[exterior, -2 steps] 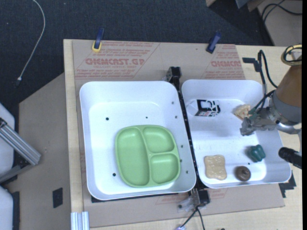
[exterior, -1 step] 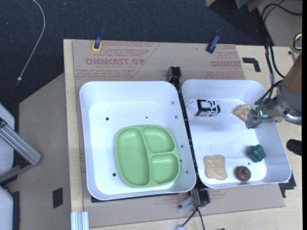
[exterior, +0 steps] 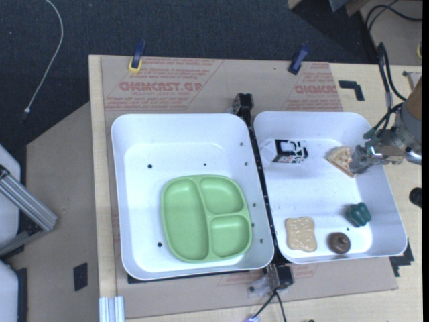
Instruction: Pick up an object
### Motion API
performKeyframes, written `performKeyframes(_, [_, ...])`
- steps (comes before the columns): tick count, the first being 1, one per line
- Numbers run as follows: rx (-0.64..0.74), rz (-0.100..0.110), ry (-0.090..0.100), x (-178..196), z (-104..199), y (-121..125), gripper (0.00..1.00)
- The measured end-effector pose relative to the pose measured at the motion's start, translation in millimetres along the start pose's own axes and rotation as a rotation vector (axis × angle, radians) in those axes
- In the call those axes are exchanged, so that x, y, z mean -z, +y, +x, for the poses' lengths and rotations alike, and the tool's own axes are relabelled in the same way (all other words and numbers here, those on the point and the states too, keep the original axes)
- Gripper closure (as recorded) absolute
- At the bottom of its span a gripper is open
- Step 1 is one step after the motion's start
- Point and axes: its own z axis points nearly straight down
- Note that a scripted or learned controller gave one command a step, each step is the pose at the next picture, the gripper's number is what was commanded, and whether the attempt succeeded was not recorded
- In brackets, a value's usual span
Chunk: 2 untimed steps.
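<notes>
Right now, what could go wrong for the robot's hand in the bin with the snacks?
The hand sits right at the pizza slice, close to the right bin's wall. The slice looks flat, so the hand might slide over it or push it against the wall. It might also miss and come up with nothing, leaving the green toy and donut untouched.

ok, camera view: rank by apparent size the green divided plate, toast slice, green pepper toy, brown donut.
1. green divided plate, by far the largest
2. toast slice
3. green pepper toy and brown donut: they look alike in size, so left unranked.
</notes>
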Motion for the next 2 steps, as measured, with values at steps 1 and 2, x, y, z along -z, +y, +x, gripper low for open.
performKeyframes(1, [0.003,0.007,0.005,-10.0,49.7,-2.2,1.0])
performKeyframes(2, [0.005,0.003,0.004,-3.9,105.5,4.5,1.0])
